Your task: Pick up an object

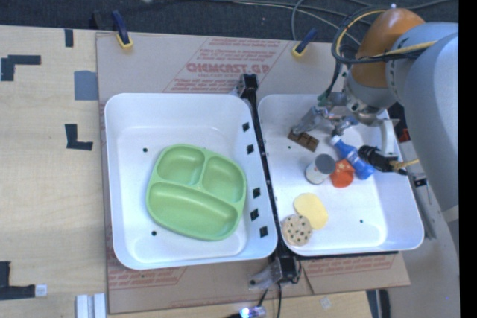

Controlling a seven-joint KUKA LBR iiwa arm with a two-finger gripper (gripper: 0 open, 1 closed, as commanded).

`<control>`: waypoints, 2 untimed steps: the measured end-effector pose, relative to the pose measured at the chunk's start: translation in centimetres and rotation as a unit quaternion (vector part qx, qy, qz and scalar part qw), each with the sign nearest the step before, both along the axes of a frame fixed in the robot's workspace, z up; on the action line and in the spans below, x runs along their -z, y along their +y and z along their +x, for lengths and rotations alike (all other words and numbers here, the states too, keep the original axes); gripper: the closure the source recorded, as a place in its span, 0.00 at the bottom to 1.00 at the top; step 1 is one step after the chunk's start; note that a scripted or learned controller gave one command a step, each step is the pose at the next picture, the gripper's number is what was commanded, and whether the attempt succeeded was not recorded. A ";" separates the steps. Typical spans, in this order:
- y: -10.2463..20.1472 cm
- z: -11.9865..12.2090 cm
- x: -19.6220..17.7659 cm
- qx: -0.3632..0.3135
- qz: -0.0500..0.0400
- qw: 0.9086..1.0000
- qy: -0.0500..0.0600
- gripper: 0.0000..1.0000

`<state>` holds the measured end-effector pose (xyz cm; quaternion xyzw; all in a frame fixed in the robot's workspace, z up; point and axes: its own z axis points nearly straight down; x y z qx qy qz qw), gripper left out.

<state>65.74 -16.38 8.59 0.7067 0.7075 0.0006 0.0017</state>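
My gripper (322,121) hangs low over the back of the right bin (387,231), its metal fingers pointing left and down. Just left of its tips lies a small brown block (302,138). A blue bottle (352,159) lies below the gripper, beside an orange round piece (342,174) and a grey disc (322,164). Nearer the front sit a yellow piece (311,209) and a chocolate-chip cookie (297,230). Nothing shows between the fingers.
The left bin (127,130) holds a green divided plate (197,191). A black divider clip strip (257,160) runs between the bins. Cables loop behind the right bin, and the grey arm with its orange band (384,37) fills the right side.
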 end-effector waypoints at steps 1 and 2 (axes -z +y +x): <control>0.2 0.3 -1.5 -0.002 0.001 1.000 -0.003 1.00; 0.1 0.5 -5.8 0.000 0.000 1.000 0.000 1.00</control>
